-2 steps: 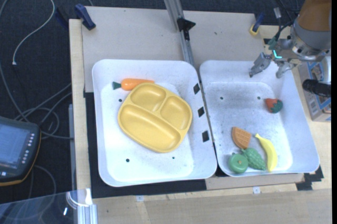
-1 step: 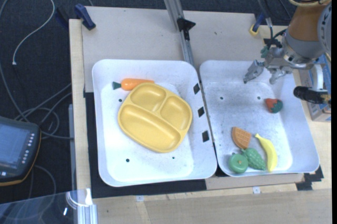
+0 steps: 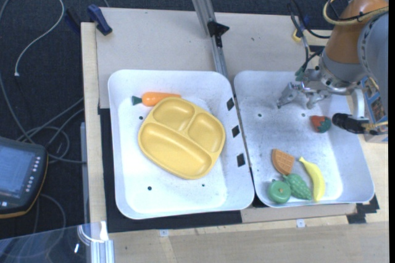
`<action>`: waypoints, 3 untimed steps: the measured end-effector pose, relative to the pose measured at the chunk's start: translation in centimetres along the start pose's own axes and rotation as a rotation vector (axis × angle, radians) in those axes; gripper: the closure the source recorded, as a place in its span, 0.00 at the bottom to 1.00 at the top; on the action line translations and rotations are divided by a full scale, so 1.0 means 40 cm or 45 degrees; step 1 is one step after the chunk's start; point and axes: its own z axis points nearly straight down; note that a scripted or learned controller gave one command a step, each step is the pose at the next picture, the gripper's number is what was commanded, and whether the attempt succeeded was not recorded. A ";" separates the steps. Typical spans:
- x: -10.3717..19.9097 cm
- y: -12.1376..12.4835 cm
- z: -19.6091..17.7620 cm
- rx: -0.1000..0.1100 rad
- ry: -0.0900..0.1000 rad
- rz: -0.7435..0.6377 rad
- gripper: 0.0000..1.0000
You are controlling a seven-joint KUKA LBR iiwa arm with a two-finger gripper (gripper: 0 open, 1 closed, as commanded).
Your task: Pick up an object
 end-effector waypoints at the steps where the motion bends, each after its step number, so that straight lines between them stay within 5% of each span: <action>1: 0.000 0.005 -0.039 -0.010 -0.003 -0.002 1.00; 3: -0.017 0.011 -0.335 -0.020 -0.005 0.000 1.00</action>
